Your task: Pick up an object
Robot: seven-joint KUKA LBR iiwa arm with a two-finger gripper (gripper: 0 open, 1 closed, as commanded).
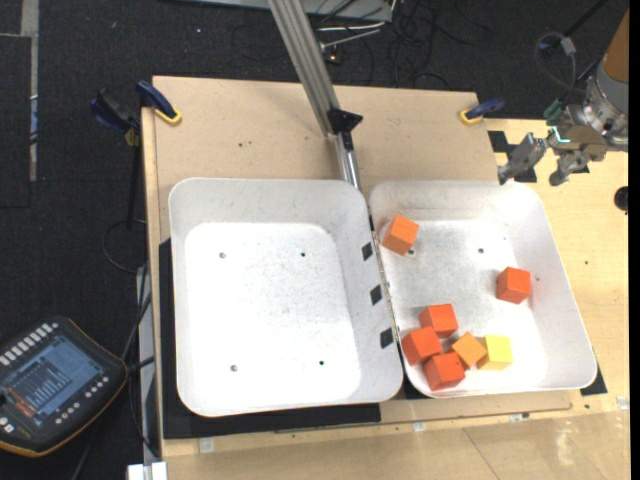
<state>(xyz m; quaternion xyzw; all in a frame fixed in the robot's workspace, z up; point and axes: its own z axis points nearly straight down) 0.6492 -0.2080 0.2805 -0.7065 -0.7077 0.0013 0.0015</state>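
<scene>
Wooden bench (pixel 260 128) w/ 2 bins, blocks (pixel 440 343) clustered in right bin (pixel 560 298); hand (pixel 540 160) spread apart, holding nothing

You see six blocks (pixel 445 345) below-left of the hand (pixel 542 160): five orange, one yellow (pixel 497 350), all lying apart from it.

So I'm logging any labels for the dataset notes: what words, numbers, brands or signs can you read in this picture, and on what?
No text can be read anywhere.
Handheld controller on the floor: its screen shows lines and coloured marks, too small and blurred to read.
Blocks, such as the yellow block: plain faces, no print.
Bins, such as the left bin: dark specks only, no lettering.
Gripper: no legible marking.
</scene>
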